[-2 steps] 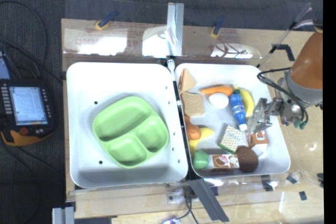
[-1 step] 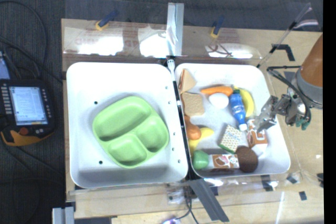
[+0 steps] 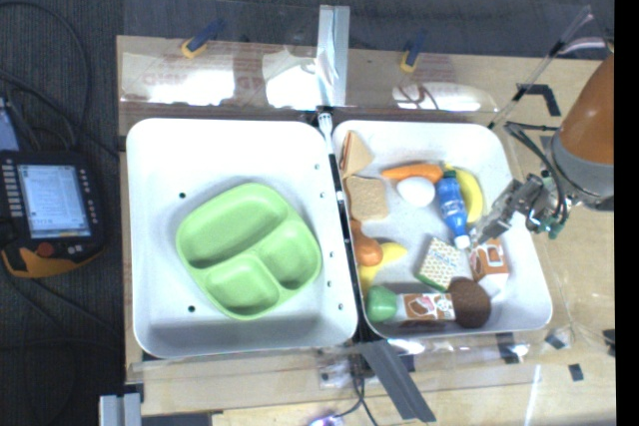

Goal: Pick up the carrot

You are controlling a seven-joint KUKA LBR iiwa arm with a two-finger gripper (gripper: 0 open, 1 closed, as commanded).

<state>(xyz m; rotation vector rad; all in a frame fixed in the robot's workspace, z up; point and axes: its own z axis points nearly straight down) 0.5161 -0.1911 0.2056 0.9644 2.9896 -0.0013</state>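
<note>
In the right bin (image 3: 519, 175) the carrot (image 3: 412, 172) lies untouched near the far wall, beside the egg (image 3: 416, 192), while the gripper (image 3: 496, 219) hangs at the right side, its fingers open and empty, so the pick is not yet begun.

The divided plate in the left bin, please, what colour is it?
Light green, seen in the camera view: divided plate.

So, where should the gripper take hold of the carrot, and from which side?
Grip the carrot across its thick middle, coming from above. It lies flat along the right bin's far side; the white egg and blue bottle crowd its near side and tip.
</note>
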